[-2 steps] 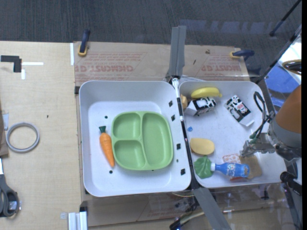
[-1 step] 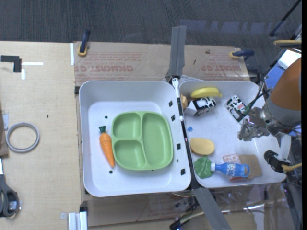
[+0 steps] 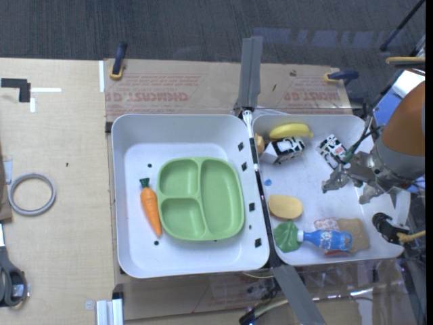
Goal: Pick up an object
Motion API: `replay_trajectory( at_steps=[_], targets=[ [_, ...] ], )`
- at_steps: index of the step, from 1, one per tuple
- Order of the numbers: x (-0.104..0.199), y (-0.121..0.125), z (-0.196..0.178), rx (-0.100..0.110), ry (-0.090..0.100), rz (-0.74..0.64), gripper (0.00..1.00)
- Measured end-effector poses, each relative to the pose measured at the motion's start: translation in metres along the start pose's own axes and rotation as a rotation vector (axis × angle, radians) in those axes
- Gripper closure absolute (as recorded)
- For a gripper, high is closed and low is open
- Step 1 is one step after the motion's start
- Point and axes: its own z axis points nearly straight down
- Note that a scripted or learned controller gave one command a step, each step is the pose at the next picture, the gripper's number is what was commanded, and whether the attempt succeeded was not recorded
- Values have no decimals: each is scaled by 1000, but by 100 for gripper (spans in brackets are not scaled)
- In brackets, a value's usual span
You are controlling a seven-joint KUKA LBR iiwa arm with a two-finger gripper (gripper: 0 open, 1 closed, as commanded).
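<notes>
Gripper: I see it over the right bin, near its right side; fingers spread, nothing between them.
Right bin contents: banana at top, black-and-white toy just below it, second toy near the gripper, yellow oval at centre-left, bottle lying along the bottom.
Left bin: green tray, carrot just left of it.
Table: tape ring at far left.
</notes>
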Motion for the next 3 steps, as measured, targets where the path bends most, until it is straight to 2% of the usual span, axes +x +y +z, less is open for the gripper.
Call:
replay_trajectory(
  at_steps=[1, 2, 3],
  targets=[
    [37, 43, 49, 0, 0, 170, 0],
    [47, 78, 19, -1, 0, 492, 0],
    [47, 93, 37, 1, 0, 799, 0]
  ],
)
